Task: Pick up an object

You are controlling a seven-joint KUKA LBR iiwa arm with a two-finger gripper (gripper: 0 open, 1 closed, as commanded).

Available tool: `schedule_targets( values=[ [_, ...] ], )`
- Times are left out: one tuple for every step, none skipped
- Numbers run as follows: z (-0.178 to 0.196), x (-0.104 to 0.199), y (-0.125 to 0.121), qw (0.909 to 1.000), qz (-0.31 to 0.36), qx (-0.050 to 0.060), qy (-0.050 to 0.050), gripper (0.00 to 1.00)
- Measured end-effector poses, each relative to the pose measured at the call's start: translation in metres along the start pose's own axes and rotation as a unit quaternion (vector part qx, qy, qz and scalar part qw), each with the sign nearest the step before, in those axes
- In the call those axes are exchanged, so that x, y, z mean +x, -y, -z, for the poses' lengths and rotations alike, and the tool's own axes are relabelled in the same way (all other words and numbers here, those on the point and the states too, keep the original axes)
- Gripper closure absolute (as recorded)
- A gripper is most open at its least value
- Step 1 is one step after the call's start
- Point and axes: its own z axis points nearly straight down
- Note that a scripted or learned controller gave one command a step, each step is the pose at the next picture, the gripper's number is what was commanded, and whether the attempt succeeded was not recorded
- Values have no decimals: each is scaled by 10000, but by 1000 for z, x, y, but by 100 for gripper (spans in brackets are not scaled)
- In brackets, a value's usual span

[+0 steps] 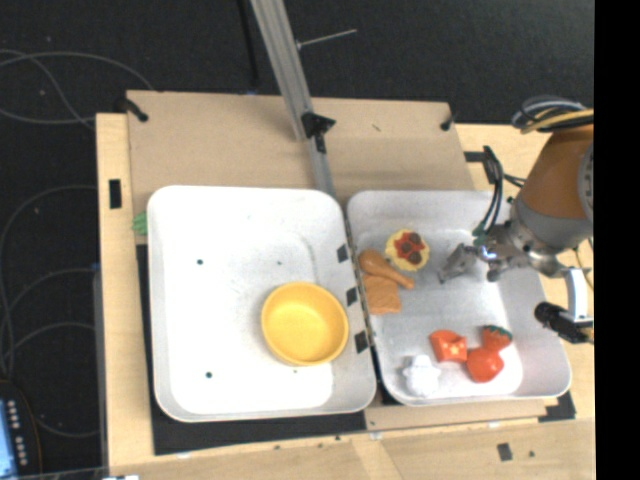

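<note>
My gripper [460,265] hangs over the middle of the right bin [540,368], just right of a small tart with red berries [407,250]. Its dark fingers point left and down, and I see nothing between them. An orange-brown pastry piece [383,282] lies left of the tart by the bin's left wall. Toward the front of the bin sit a red chunk [449,346], a red strawberry with a green top [487,356] and a small white object [421,376]. A yellow bowl [304,322] stands in the left bin [200,228].
A slanted metal pole [288,68] rises behind the bins, between them. The arm's orange-banded wrist [556,183] sits over the right bin's far right side. Brown bench board [250,128] surrounds both bins.
</note>
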Motion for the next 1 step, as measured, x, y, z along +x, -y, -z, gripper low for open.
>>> schedule_targets(
  values=[
    [15, -1, -2, 10000, -7, -42, -1, 100]
  ],
)
